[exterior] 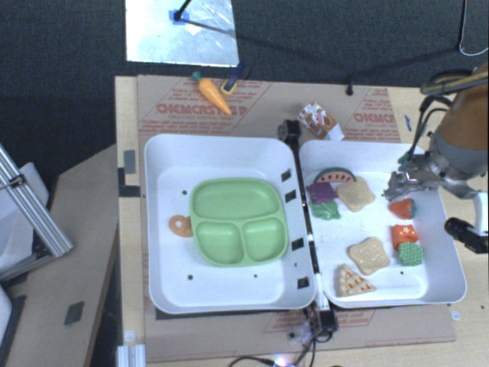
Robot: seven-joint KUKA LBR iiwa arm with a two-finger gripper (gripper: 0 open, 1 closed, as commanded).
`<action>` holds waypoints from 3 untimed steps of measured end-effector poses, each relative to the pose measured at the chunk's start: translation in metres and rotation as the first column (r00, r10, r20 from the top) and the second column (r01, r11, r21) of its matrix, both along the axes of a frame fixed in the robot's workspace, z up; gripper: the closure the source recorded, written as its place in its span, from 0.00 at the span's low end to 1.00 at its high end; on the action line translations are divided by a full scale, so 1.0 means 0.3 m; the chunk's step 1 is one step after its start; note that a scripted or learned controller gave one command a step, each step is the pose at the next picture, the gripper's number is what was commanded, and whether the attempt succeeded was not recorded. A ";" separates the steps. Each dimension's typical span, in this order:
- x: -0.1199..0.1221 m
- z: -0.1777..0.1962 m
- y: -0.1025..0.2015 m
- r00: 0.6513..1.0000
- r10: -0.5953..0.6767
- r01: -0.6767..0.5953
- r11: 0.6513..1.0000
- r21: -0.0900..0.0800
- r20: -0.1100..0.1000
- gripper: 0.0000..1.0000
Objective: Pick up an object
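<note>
My gripper (400, 185) hangs over the far right part of the right bin (442, 281), just above a red strawberry-like toy (403, 208). I see nothing held in it. Nearby in this bin lie a beige cookie (356, 196), a watermelon slice (335, 177), a purple piece (322, 193) and a green leafy piece (326, 210). Toward the front are an orange-red block (404, 233), a green broccoli-like toy (410, 254), a toast slice (369, 255) and a pizza wedge (353, 281).
The left bin (164, 281) holds a green divided plate (237, 220) and a small orange ring (181, 225). Behind the bins lie a toy carrot (214, 95), a small packet (317, 121) and a foil sheet (182, 21).
</note>
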State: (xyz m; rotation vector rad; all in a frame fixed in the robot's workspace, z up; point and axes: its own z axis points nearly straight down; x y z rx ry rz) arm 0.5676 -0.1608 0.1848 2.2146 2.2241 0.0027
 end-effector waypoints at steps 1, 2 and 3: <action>0.005 0.140 -0.001 1.000 0.000 0.000 1.000 -0.001 0.002 1.00; 0.070 0.171 0.181 1.000 0.005 -0.005 1.000 0.002 0.000 1.00; 0.123 0.187 0.339 1.000 0.003 -0.003 1.000 0.001 0.000 1.00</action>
